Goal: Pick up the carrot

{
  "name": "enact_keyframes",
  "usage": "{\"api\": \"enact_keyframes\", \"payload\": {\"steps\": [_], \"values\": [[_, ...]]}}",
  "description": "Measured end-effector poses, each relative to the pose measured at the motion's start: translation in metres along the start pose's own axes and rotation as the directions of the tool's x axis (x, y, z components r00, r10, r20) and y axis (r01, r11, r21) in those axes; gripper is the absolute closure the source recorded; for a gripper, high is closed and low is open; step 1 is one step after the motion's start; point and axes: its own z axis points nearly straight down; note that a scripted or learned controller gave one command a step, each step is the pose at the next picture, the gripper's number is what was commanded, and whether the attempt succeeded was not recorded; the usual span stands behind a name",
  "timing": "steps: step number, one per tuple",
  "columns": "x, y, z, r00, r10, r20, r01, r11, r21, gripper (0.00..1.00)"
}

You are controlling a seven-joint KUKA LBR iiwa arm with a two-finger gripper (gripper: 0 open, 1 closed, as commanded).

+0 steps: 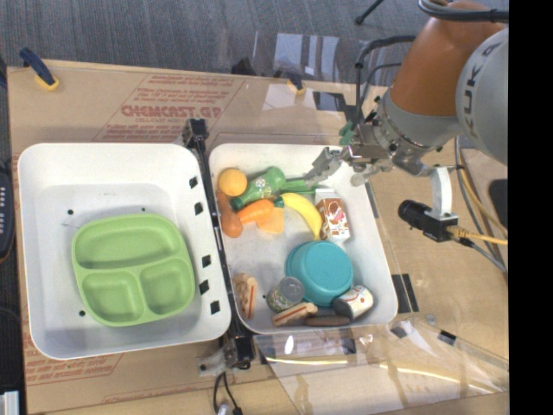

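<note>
While the arm hangs over the far right corner of the right bin [380, 258], the step in hand looks like the approach — no grasp has been made. The carrot [257, 212] lies in the far left part of that bin, orange and stubby, pointing roughly left to right, with an orange ball [232, 182] just beyond it, another orange piece [232, 224] at its left end, a pale orange wedge [273, 221] touching its near side and a banana [303, 212] just to its right. A green toy [272, 181] lies beyond it, near the hand.

The hand [327, 164] sits above the bin's far edge, right of the carrot and apart from it; its grey fingers point left and down toward the green toy. How far they are parted I cannot tell from this angle, and nothing shows between them.

The next move, I judge, calls for shifting left and toward the camera, then descending across the carrot's narrow width — tight work, since neighbours crowd it on nearly every side and a finger could easily catch the wedge or the banana instead
</note>
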Motion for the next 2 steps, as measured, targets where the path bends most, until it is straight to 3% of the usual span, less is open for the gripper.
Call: {"api": "enact_keyframes", "payload": {"steps": [1, 2], "values": [[0.016, -0.013, 0.174, 0.980, 0.200, -0.003, -0.200, 0.980, 0.014, 0.00], [0.032, 0.031, 0.193, 0.905, 0.426, 0.002, -0.426, 0.905, 0.002, 0.00]]}}
